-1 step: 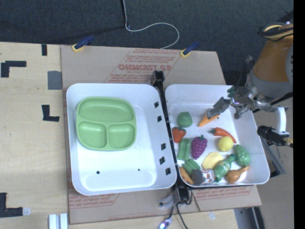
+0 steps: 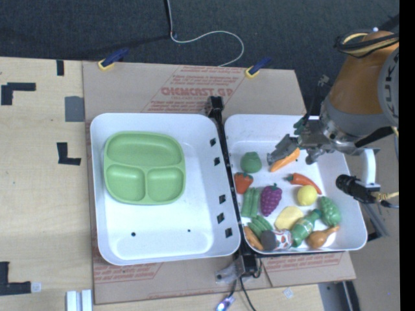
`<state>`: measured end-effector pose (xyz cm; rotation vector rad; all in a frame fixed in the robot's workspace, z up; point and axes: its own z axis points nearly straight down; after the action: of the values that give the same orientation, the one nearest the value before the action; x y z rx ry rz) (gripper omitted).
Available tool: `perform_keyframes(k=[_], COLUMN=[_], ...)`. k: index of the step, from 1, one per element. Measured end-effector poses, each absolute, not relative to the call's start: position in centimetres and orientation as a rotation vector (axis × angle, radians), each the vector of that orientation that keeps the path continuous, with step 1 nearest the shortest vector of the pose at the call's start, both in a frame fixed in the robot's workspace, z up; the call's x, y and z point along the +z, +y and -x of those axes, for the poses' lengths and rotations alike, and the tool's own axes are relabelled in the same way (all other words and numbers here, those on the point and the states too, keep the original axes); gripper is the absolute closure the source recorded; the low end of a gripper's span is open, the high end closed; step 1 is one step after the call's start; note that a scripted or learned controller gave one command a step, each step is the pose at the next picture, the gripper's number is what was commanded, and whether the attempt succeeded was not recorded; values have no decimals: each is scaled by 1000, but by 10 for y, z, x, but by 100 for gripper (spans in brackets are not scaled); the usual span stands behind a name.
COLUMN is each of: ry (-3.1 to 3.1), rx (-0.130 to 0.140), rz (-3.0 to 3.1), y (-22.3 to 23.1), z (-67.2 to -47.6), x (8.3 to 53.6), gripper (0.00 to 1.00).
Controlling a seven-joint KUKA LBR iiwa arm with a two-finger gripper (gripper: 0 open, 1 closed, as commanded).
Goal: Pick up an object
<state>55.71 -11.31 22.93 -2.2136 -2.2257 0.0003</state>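
Lifting the carrot [image 2: 285,161] cleanly is, in our judgement, the step in hand: the fingers [image 2: 288,153] look closed on the small orange piece, which shows between their dark tips above the right bin [image 2: 353,241]. We would rise straight and slowly, keeping the grip steady, since the carrot lies at a slant in the fingers and looks caught near one end, so a jerk could tip it out.

Below the fingers, that right bin holds a heap of toy food. A green round piece [image 2: 251,162] sits just beside the fingers, on the side toward the other bin. Nearer the camera lie purple grapes [image 2: 270,199], a yellow lemon [image 2: 306,195] and several more green, yellow and orange pieces.

Well apart from the fingers, the left bin [image 2: 110,235] carries a green divided plate [image 2: 144,168] with nothing in its compartments.
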Motion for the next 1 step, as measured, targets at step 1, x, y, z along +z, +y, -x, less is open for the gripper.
perform_keyframes(k=[1], ry=[-2232], rx=[-5], rz=[2211], y=[-34], z=[-517], x=[288], gripper=[0])
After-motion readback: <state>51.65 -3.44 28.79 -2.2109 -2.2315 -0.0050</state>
